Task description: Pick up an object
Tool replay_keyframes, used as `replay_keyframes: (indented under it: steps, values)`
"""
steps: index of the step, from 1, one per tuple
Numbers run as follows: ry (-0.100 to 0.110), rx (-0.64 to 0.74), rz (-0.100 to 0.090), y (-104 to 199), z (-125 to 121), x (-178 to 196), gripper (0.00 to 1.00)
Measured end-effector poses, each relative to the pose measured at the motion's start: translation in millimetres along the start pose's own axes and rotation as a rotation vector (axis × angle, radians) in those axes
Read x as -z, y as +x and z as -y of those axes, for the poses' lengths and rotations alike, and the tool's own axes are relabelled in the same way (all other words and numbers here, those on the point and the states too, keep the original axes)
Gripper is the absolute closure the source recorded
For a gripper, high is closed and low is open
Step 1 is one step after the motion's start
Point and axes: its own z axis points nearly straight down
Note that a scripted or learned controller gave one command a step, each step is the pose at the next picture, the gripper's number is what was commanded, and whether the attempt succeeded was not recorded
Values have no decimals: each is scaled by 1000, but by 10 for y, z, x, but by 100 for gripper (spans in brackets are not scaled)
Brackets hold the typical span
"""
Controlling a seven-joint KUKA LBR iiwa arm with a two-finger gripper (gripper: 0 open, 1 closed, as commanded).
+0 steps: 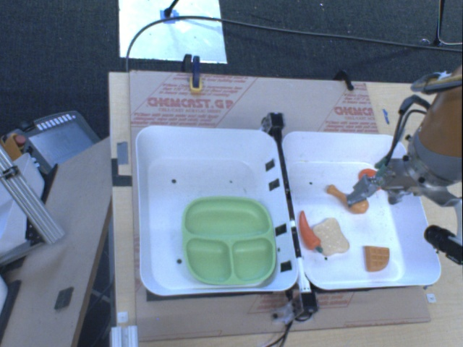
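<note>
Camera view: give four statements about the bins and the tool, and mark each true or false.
1. The green divided plate lies in the left bin. True.
2. The carrot lies in the left bin. False: it lies in the right bin, beside the pale bread slice.
3. The tool is over the right bin, near the drumstick. True.
4. The waffle piece sits on the green plate. False: it lies on the right bin's floor.

The arm (438,132) enters from three o'clock (orange band uppermost), its gripper (359,194) angled down toward nine o'clock.
</note>
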Motion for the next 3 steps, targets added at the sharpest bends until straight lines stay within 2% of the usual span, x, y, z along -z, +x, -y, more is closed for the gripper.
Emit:
replay_keyframes:
  steps: [1, 2, 3]
  values:
    - [-11, 3, 2, 2, -20, 51, 0]
    - [-5, 0, 1, 47, -6, -566, 0]
    - [-7, 0, 1, -1, 14, -1000, 0]
